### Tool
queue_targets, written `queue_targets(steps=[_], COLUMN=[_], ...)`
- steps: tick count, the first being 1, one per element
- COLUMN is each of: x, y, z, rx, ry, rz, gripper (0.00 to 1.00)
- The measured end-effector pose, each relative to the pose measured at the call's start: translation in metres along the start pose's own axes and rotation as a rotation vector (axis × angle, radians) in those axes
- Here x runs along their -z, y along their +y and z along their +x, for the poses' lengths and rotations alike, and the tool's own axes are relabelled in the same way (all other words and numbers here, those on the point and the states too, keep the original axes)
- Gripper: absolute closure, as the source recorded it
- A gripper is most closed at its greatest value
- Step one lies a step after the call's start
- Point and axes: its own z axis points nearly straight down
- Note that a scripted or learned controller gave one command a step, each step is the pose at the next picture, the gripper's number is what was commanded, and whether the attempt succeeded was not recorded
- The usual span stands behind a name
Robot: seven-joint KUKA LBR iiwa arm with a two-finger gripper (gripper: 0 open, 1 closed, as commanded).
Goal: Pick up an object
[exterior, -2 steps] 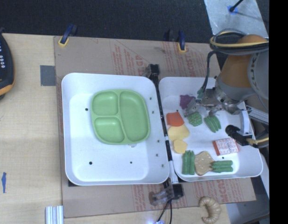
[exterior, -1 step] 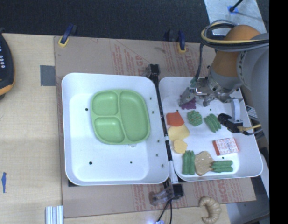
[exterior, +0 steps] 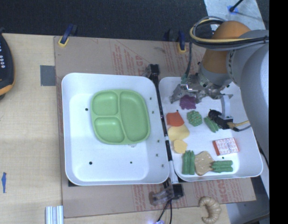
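Observation:
The right bin (exterior: 249, 139) holds several toy foods. A purple piece (exterior: 187, 102) lies near its back left corner. My gripper (exterior: 188, 91) hangs right over that purple piece, low in the bin, and hides its upper part. In front of it lie an orange-red piece (exterior: 175, 119), a round green knobbly piece (exterior: 194, 118) and a dark green stick (exterior: 210, 124). Further forward are two yellow pieces (exterior: 179, 133), a red and white packet (exterior: 225, 146), green bean pods (exterior: 188, 162) and a tan biscuit (exterior: 203, 162).
The left bin (exterior: 76, 143) holds a green divided plate (exterior: 120, 116). The grey arm (exterior: 246, 73) covers the right bin's back right corner. A tan curled piece (exterior: 210, 208) lies on the bench in front of the bins. A control pendant (exterior: 1, 69) sits at far left.

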Motion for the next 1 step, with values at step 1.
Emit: queue_targets(steps=[1], x=[0.0000], y=[-0.0005], z=[-0.0227], rx=[-0.006], ry=[0.000], rz=[-0.002], gripper=[0.00])
